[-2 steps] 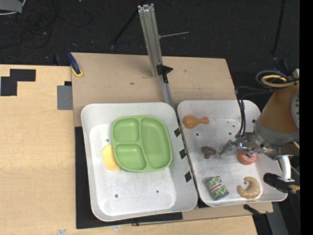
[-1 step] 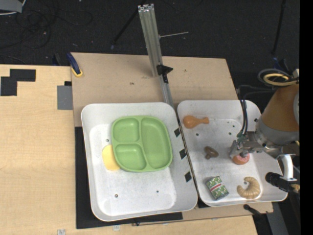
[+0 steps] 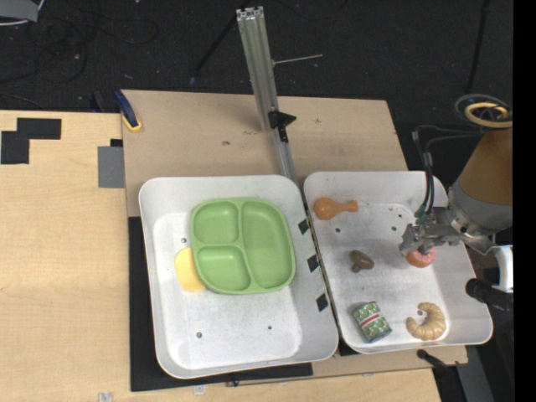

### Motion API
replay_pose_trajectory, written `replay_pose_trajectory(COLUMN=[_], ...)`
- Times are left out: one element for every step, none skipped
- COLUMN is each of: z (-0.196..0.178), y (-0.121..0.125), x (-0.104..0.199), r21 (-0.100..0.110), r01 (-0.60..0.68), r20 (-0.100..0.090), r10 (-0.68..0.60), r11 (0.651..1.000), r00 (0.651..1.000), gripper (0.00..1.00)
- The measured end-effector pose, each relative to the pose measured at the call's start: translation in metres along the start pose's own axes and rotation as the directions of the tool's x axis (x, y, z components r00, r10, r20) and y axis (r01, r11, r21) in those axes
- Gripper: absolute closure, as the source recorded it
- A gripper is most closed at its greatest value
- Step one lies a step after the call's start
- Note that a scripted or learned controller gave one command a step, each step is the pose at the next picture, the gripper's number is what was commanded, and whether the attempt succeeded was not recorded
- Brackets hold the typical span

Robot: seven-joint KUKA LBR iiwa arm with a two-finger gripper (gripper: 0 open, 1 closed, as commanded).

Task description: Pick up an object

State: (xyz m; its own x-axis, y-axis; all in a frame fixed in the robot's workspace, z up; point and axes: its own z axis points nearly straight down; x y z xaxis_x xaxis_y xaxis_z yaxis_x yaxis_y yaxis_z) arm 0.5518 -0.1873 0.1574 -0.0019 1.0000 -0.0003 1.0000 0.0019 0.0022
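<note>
Gripper: the gripper (image 3: 419, 239) is down in the right bin (image 3: 381, 182), toward its right side, mid-frame right. Honestly can't tell from this angle how it's set, it's just a grey clump at the end of the arm (image 3: 486, 182).

Target (my guess): the pink round thing (image 3: 421, 257) sitting right under and just below the gripper in the picture. They look like they're touching or nearly so, but I can't see it actually held, so I wouldn't call it grabbed.

Key relation: the pink thing lies a hair toward the bottom of the frame from the gripper tip, basically straight beneath it. It's roundish, so no real long axis to line up with.

Other stuff in that bin: orange drumstick-shaped toy (image 3: 333, 208) upper left, small brown lump (image 3: 362, 261) in the middle, green patterned block (image 3: 370, 322) lower middle, croissant (image 3: 428, 322) lower right. All well apart from the gripper.

Surface: flat white bin floor, shallow walls, a few screw dots.

Room: plenty around the pink thing; the bin's right wall is the nearest obstacle.

Left bin (image 3: 167, 199): green divided plate (image 3: 243, 246) with a yellow piece (image 3: 186, 270) poking out under its left edge.
</note>
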Motion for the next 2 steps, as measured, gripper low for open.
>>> replay_pose_trajectory(z=[-0.0425, -0.052], y=[-0.0005, -0.0002], x=[-0.0021, -0.0029], r21=[0.0, 0.002], r01=[-0.001, 0.0], r20=[0.001, 0.0], r10=[0.001, 0.0], r11=[1.0, 1.0], r00=[1.0, 1.0], gripper=[1.0, 1.0])
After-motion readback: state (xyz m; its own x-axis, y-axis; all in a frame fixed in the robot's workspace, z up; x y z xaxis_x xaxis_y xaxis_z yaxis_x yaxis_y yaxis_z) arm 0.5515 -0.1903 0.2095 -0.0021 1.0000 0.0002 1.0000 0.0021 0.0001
